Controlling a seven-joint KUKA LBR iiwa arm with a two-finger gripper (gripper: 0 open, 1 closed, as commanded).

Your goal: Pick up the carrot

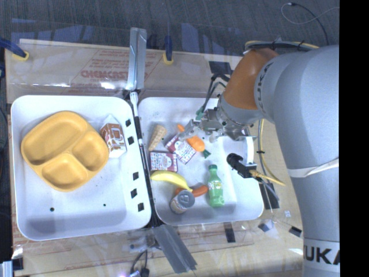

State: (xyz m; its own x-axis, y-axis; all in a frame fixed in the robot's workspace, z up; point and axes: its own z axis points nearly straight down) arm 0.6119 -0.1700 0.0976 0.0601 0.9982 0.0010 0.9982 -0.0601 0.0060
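Note:
The carrot (195,142) is a short orange piece with a green tip. It lies slanted in the upper middle of the right bin (242,209), against a small pink and white carton (184,151). My gripper (203,126) hangs just above the carrot's upper end, reaching in from the right, and its metal parts cover part of the carrot. Nothing shows the carrot lifted off the bin floor.
The right bin also holds an ice cream cone (157,135), a flat snack box (163,161), a banana (170,179), a can (183,201), a green bottle (215,186) and a small red-orange piece (200,190). The left bin (69,212) has a yellow divided plate (63,149) and a brown carton (113,139).

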